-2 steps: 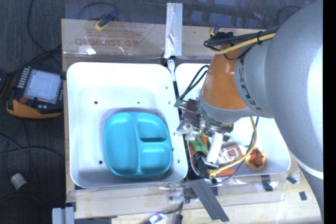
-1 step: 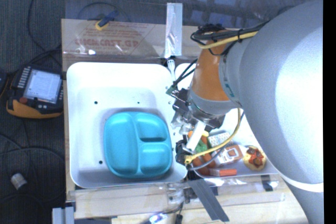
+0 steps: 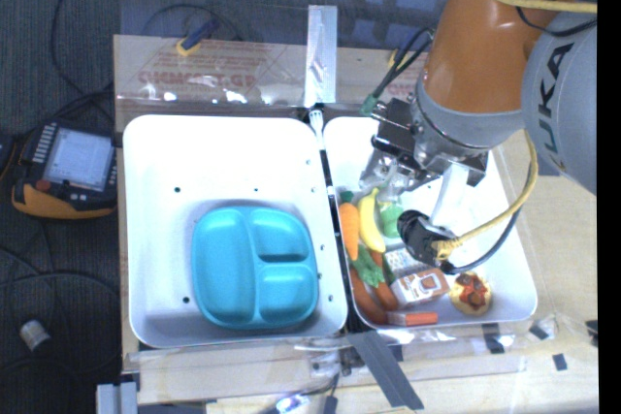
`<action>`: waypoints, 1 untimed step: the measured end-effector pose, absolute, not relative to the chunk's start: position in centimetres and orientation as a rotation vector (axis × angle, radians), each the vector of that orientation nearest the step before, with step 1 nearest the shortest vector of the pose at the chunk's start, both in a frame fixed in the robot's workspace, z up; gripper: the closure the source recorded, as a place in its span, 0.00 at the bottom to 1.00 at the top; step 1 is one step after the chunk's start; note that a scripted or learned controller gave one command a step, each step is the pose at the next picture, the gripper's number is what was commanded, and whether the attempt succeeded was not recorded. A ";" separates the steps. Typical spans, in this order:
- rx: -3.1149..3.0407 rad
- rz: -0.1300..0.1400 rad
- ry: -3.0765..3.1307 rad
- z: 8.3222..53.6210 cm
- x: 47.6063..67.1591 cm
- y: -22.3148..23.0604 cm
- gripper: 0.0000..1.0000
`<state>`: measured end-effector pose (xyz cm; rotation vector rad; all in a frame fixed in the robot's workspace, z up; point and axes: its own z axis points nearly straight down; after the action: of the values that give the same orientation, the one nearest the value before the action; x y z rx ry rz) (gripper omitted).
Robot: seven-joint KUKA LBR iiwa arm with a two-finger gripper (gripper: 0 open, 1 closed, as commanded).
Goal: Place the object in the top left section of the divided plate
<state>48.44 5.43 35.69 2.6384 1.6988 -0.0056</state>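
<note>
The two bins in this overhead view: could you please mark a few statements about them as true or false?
1. The blue divided plate lies in the left bin. True.
2. Food items already sit in the plate's sections. False: its sections hold nothing.
3. The banana is in the right bin with the other toy food. True.
4. The gripper hangs over the left bin. False: it is over the right bin, above the pile of food.
5. The carrot lies near the wall between the bins. True.
</note>
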 end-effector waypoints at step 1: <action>2.738 -0.004 1.533 43.4 50.1 8.0 1.00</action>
<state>50.11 7.99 43.43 2.7385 1.5330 -0.0036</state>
